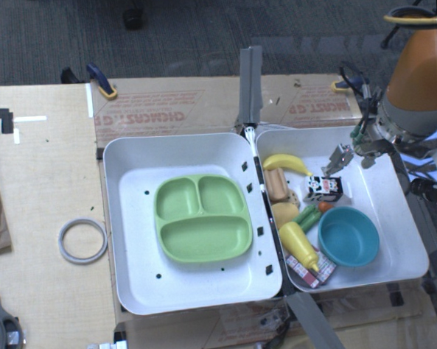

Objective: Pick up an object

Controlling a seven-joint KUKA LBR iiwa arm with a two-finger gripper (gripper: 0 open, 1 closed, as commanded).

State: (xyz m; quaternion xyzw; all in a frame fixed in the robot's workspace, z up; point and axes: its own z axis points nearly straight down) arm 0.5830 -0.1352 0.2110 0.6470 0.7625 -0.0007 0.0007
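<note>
End effector [341,159] grip state unclear, just above-right of black-and-white carton [325,188], apart

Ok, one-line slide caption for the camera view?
Pincer hovers over right white bin beside yellow banana and round blue bowl.

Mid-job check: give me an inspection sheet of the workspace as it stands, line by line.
Surface: light wooden bench bearing two shallow white bins, left bin and right bin.
Job's things: right bin holds a yellow banana, yellow squeeze bottle, round blue bowl, small black-and-white carton and green vegetable piece.
Clutter: green divided plate in left bin; grey tape ring and scissors on bench.
Grippers: claw hangs above right bin, near the carton, holding nothing visible.
Cables: nothing seen.
Surroundings: dark carpet floor; blue-handled clamps at rear edge.
</note>
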